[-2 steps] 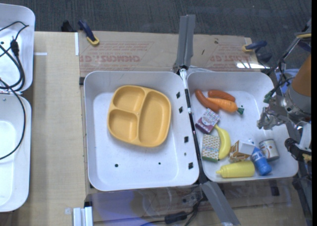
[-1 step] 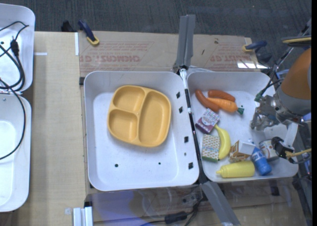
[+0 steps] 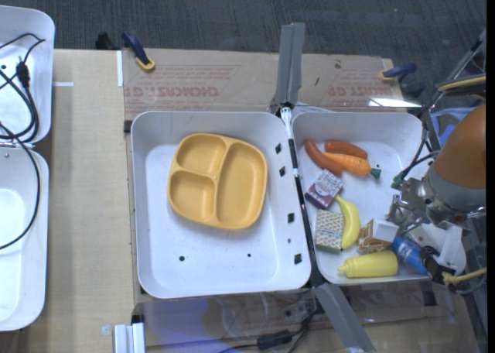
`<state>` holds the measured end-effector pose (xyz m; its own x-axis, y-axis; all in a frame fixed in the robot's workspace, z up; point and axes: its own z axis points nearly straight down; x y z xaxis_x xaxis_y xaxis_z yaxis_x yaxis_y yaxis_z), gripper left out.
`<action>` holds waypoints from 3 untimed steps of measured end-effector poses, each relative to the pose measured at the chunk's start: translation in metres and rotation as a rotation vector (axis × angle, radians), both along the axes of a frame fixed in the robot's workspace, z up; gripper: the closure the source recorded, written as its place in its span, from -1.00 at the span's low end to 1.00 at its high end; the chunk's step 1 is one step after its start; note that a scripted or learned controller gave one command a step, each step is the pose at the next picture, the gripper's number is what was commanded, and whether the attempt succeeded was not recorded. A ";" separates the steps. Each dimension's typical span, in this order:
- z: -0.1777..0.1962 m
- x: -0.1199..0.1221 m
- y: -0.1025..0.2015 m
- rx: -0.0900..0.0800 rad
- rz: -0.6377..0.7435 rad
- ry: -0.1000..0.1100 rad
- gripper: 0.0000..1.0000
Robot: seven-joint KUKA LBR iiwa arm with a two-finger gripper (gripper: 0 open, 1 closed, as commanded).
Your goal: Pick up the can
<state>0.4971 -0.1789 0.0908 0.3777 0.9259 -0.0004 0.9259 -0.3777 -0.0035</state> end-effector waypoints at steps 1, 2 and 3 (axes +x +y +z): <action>0.073 -0.012 0.006 -0.001 0.135 -0.002 -1.00; 0.000 0.020 0.020 -0.001 0.136 -0.001 -1.00; 0.000 0.028 -0.034 -0.002 0.159 -0.002 -1.00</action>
